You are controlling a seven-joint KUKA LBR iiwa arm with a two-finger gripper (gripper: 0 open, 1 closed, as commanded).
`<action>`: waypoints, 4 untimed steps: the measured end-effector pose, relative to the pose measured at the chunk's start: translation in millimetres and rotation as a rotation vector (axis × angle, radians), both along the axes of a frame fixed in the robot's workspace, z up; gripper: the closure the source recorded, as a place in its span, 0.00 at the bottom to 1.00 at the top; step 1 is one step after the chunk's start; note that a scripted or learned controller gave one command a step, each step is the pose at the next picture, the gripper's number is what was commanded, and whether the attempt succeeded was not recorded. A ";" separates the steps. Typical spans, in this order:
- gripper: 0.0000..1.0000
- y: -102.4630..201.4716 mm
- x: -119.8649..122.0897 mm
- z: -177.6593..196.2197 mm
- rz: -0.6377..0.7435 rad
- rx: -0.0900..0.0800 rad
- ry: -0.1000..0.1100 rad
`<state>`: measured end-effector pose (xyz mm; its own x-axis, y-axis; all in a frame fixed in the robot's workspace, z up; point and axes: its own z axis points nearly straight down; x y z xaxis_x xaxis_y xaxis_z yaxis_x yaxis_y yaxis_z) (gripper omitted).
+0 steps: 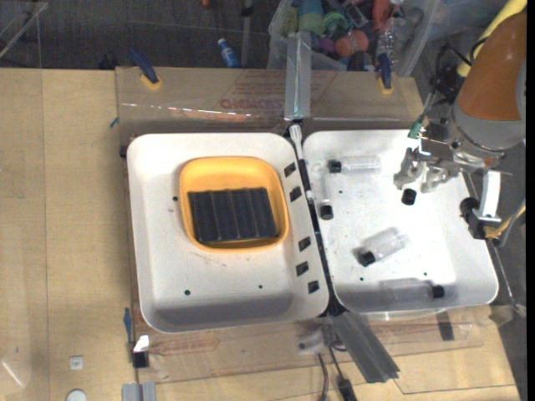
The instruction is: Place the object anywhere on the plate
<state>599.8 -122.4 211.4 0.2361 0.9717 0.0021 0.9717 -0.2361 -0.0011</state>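
Clear plastic vials lie in the right bin [468, 286]; the nearest vial [382, 246] sits mid-bin, untouched. The gripper [420, 174] hovers at the bin's far right; whether it is open I cannot tell. It looks like the approach step: next, descend on a vial, then carry it left to the orange plate [194, 178]. A toy-filled tub [351, 11] stands beyond.

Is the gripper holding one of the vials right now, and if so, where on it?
Cannot be told. The gripper hangs over the right bin; a small black piece sits by its tip, but a grasp isn't clear. Vials lie in that bin.
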 end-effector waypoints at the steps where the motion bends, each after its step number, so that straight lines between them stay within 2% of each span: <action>1: 1.00 16.9 56.0 -1.9 0.207 -0.003 -0.002; 2: 1.00 30.6 67.3 -5.2 0.379 -0.003 -0.003; 3: 1.00 46.3 67.4 6.6 0.551 -0.004 -0.006; 4: 1.00 61.9 67.5 26.0 0.608 -0.004 -0.006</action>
